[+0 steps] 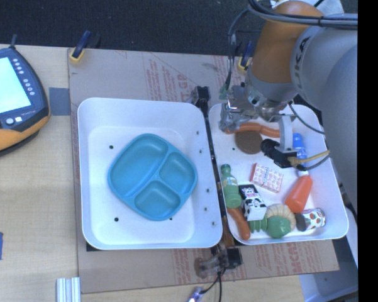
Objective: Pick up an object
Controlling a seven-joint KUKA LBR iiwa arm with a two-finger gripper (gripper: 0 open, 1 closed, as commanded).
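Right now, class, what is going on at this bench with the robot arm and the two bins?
The KUKA arm's gripper is lowered into the far end of the right bin, beside a hot dog toy and a brown disc. Nothing can be seen between its fingers, so no object is picked up yet. More small toys fill that bin, including an orange carrot. The left bin holds a blue divided plate.

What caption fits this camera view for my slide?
Gripper lowered into the right bin's far corner beside a toy hot dog; blue divided plate in the left bin.
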